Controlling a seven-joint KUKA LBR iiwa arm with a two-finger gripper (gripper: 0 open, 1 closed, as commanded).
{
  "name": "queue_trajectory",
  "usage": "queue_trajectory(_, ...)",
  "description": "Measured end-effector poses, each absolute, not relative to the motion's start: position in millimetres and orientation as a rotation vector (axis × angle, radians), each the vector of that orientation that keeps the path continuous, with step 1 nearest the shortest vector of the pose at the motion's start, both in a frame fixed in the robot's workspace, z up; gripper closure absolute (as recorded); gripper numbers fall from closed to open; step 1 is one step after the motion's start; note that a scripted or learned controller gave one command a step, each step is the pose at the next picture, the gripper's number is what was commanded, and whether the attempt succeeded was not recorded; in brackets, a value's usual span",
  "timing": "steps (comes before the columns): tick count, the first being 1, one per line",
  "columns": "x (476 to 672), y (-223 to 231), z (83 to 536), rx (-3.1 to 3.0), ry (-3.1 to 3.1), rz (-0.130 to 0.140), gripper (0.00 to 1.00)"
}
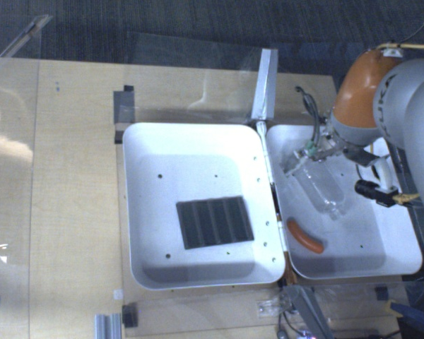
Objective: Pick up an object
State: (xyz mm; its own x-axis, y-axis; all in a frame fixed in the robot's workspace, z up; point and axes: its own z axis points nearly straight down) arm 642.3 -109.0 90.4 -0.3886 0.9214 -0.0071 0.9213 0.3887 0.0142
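A clear plastic bottle [322, 189] lies slantwise in the middle of the right bin [403, 256]. My gripper [312, 149] hangs over the back of that bin, right at the bottle's upper end; whether it touches the bottle I cannot tell. An orange-red sausage-shaped piece [305, 236] lies near the right bin's front left corner, well apart from the gripper. A dark ribbed rectangular mat [215, 222] lies flat in the left bin [148, 161].
The grey arm with its orange band [360, 83] covers the right bin's back right corner. A metal post [265, 83] stands behind the wall between the bins. Wooden bench top [56, 189] stretches to the left.
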Motion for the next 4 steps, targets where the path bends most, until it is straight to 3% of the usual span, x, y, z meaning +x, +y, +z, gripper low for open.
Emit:
queue_trajectory(1,594.9,-108.1,91.9,1.618,2.675,0.012,0.0)
queue_trajectory(2,633.5,-95.3,90.9,1.747,2.592,0.013,0.0)
queue_trajectory(3,582.8,-94.9,92.3,1.655,2.652,0.013,0.0)
queue_trajectory(4,655.5,-89.8,89.8,1.963,2.439,0.011,0.0)
